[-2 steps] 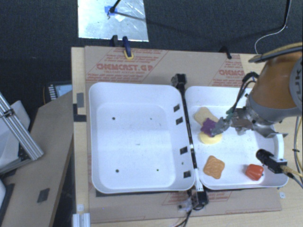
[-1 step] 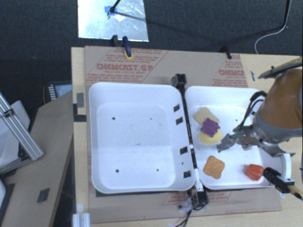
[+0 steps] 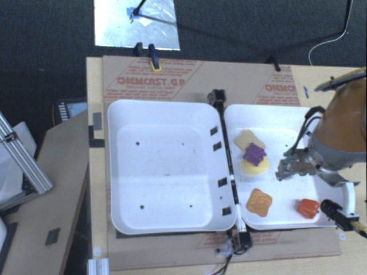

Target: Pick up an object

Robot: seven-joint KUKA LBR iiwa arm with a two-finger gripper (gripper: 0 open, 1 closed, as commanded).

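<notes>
At the right side of the frame, over the right bin [image 3: 275, 114], your hand [image 3: 285, 171] hangs low above the white floor. Honestly can't tell how it's set, it's too dark and small. Just left of it there's a purple piece [image 3: 254, 152] sitting on a yellow disc [image 3: 256, 165], with a tan piece [image 3: 246, 138] touching behind. Lower down you've got an orange block [image 3: 259, 202], and a red block [image 3: 308, 208] toward the lower right corner. The left bin [image 3: 166, 165] sits beside it on the counter [image 3: 189, 76].
</notes>
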